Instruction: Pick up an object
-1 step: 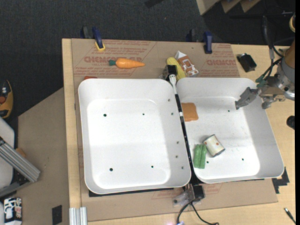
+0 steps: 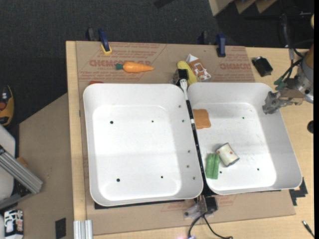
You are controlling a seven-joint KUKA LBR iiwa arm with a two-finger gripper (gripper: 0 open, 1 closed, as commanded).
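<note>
Over right bin's far right rim: gripper hovering, finger state impossible to tell. Near front edge of same bin: white cylinder lying touching green object. By left wall: orange block resting.

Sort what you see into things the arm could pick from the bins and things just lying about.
For the job:
gripper, at the right bin's far right rim
orange block
green piece
white can

Lying about, outside the bins:
toy carrot
yellow-and-white clutter
blue clamps
left bin
</note>
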